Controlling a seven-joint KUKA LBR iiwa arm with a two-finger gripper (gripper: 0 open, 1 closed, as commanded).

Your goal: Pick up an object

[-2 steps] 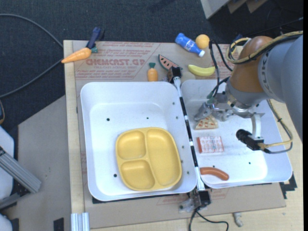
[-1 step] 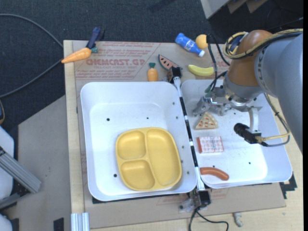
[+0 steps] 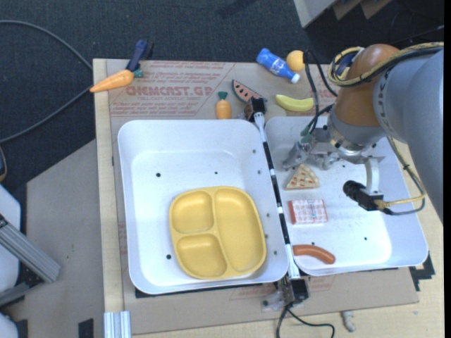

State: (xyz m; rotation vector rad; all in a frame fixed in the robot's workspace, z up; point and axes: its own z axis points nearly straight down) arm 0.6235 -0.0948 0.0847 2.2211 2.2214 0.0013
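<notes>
The claw [image 3: 309, 151] is hanging low in the right bin [image 3: 394, 252], just above the toy pizza slice [image 3: 301, 179]; whether it is parted or closed I cannot tell. A wafer [image 3: 309, 211] and a sausage [image 3: 313, 253] are lying nearer the front, while a yellow divided plate [image 3: 215, 231] is sitting in the left bin [image 3: 162, 146].

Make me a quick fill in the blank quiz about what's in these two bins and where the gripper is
1. The yellow divided plate lies in the ____ bin.
2. The plate has ____ compartments.
3. The gripper hangs just above the ____-shaped pizza slice.
4. The sausage lies near the right bin's ____ edge.

Missing words: left; three; triangle; front
</notes>
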